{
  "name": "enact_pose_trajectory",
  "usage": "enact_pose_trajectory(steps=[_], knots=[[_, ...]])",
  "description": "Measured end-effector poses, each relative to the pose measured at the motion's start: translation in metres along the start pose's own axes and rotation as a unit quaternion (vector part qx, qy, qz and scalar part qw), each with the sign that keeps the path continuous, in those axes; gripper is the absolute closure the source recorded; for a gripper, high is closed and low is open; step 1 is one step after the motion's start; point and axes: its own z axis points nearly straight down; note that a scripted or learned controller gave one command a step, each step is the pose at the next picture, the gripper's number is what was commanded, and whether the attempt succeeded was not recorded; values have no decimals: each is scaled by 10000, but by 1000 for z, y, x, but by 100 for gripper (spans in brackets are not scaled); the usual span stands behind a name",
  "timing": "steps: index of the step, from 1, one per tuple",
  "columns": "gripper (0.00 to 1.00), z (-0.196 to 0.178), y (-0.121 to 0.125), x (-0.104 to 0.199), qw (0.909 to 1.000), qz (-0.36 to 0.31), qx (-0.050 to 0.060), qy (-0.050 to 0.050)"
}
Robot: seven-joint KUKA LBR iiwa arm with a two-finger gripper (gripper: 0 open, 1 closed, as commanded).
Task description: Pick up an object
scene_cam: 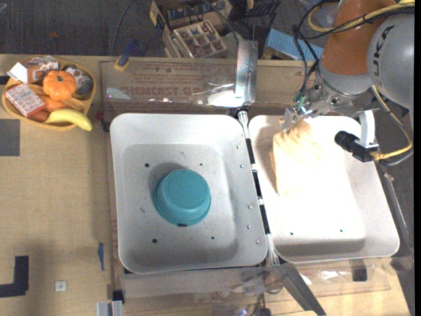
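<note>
Jaws (297, 114) seem to be pinching a pale tan floppy cloth (295, 158) at upper right; it's dangling, so I'm guessing a thin grip slips.

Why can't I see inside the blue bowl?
It's upside down. The blue bowl shows its flat base on top, rim down in the left bin.

Bright, even overhead light washes out the white bins (131, 137), with soft shadows and slight overall blur.

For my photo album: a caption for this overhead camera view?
Robot arm's gripper over right bin; teal bowl in left bin.
</note>
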Motion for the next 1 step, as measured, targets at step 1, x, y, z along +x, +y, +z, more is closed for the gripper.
enact_pose_trajectory(steps=[1], knots=[[100,-11,0,-2,10000,9,-21,-16]])
